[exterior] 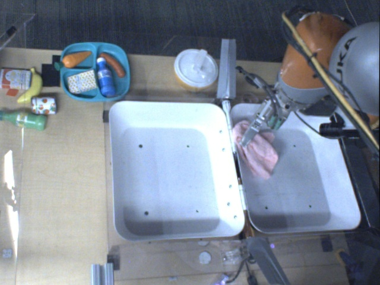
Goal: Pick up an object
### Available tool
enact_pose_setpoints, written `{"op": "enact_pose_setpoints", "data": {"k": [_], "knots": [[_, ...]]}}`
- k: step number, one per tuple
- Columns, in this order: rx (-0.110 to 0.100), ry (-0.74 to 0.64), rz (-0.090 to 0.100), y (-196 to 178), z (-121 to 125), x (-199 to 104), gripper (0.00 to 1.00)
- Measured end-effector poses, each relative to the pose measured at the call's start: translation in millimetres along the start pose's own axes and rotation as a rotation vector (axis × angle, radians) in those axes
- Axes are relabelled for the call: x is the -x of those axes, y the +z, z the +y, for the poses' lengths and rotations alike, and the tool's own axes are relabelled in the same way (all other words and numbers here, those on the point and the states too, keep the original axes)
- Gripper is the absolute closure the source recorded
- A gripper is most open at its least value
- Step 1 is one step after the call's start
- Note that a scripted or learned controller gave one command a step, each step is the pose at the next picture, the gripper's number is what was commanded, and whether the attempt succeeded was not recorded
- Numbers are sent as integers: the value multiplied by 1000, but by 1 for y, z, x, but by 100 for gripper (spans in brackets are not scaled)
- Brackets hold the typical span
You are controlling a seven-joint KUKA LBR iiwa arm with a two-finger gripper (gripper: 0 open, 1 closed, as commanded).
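Left bin (172,230) bare, right bin (314,218) holding pink cloth (260,153), jaws (248,138) on cloth, grip state unclear

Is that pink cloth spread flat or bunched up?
Bunched up: the pink cloth lies crumpled in folds in the right bin, beside its left wall.

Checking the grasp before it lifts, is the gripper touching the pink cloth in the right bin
Touching. In the camera view the gripper tips press into the top edge of the pink cloth, with no gap visible between them.
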State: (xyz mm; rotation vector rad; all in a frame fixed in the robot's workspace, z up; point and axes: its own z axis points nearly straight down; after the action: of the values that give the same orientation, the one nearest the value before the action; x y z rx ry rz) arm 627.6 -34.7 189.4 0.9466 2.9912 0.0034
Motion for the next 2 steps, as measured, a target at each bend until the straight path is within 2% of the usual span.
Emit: {"op": "enact_pose_setpoints", "data": {"k": [1,2], "knots": [[-3,245,6,101,-25,55,0],[2,407,-4,102,-64,72,0]]}}
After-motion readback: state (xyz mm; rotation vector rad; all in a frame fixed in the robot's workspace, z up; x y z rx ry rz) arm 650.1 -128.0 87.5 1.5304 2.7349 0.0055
